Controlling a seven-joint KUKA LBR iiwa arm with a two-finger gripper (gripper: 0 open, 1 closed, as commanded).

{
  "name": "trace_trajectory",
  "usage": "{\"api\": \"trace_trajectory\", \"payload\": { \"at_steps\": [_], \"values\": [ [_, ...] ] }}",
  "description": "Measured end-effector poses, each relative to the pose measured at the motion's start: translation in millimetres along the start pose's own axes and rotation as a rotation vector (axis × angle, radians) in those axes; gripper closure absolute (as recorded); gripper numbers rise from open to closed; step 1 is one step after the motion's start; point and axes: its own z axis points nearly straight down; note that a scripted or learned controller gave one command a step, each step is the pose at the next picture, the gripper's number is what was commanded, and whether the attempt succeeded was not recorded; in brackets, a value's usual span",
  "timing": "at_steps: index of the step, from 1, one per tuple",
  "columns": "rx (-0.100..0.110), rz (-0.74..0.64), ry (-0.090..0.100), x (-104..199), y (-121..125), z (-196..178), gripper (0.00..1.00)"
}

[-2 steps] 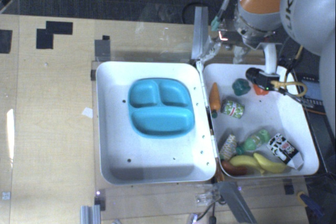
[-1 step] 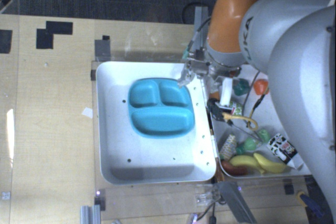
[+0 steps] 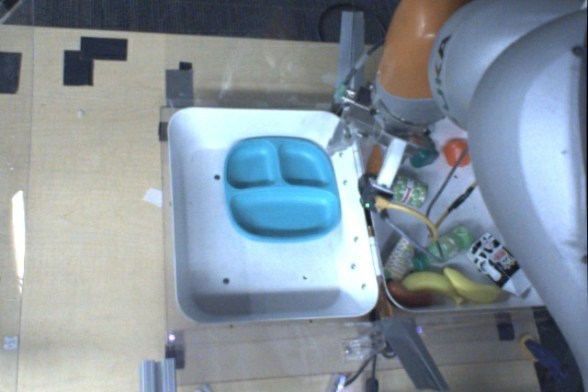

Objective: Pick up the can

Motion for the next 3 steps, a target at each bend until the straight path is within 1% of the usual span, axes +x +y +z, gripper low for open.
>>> {"api": "trace_trajectory", "payload": {
  "at_steps": [1, 2, 3],
  "values": [
    [-0.002, 0.173, 0.000, -66.6, 27.5, -0.6, 0.00],
    [-0.002, 0.017, 0.000, -115.3, 22.8, -0.9, 0.00],
    [-0.001, 0.041, 0.000, -142.3, 12.3, 51.6, 0.00]
  ]
}}
